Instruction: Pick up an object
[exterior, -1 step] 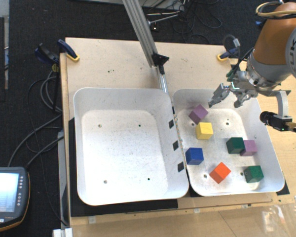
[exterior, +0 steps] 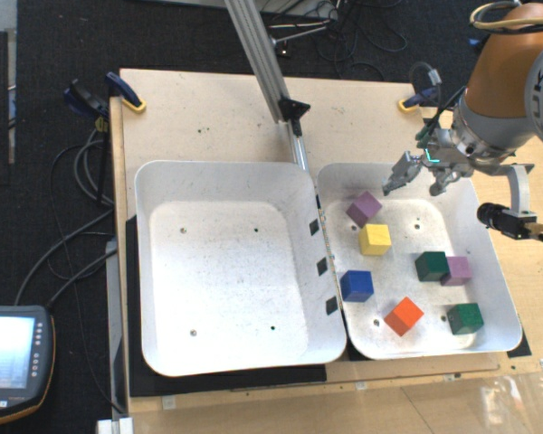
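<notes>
The gripper hangs spread over the right bin's far end, with bare floor directly under it. Nearest obstacles toward the left bin are the purple block and yellow block. Farther forward, a dark green block touches a lilac block.

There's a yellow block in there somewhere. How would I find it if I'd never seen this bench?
Look at the right bin, the one holding the coloured cubes. In its upper left part, just below the tilted purple cube, sits the yellow cube. It is the only yellow piece; the blue cube lies below it.
</notes>
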Robot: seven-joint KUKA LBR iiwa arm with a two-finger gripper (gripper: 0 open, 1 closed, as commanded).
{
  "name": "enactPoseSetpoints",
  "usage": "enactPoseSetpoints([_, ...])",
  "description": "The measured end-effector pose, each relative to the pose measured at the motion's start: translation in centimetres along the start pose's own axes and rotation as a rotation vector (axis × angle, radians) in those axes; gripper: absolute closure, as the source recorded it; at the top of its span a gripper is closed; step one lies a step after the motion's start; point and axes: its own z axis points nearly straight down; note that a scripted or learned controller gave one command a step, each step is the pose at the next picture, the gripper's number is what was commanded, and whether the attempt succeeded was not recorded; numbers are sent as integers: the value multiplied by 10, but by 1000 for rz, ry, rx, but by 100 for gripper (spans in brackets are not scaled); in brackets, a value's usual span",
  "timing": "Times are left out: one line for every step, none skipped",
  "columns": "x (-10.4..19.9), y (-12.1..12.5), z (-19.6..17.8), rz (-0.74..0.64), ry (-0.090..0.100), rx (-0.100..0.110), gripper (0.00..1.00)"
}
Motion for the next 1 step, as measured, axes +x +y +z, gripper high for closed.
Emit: enactPoseSetpoints([8,-8,54,2,0,5,0])
